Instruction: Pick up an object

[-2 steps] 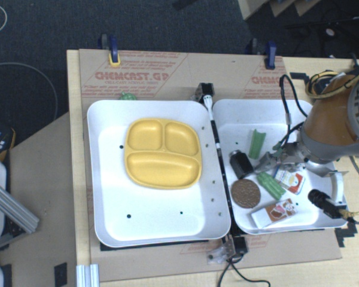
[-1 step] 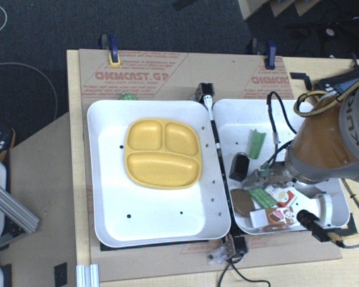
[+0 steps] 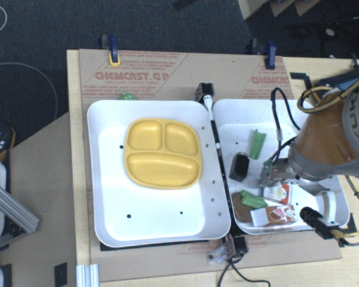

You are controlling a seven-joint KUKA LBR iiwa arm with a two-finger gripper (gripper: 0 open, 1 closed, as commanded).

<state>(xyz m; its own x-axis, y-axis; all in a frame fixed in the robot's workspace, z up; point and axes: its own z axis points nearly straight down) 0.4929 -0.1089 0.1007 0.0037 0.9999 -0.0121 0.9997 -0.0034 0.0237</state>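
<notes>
Arm low over the right bin, its gripper (image 3: 274,175) among the clutter; whether the fingers are apart or together cannot be told.

A brown board (image 3: 167,70), clamped at its far edge, carries both bins over dark carpet (image 3: 48,23). The left bin (image 3: 107,178) holds a yellow divided plate (image 3: 163,153) toward its far side. The right bin (image 3: 227,115) holds a green stick (image 3: 257,144) centrally, a black block (image 3: 239,167) by its left wall, and printed packets (image 3: 274,213) at the near edge.

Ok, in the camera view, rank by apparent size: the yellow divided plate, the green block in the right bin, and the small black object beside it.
1. Yellow divided plate, by far the largest.
2. Green block.
3. Black object, close to the green block; that ranking is unsure.
</notes>
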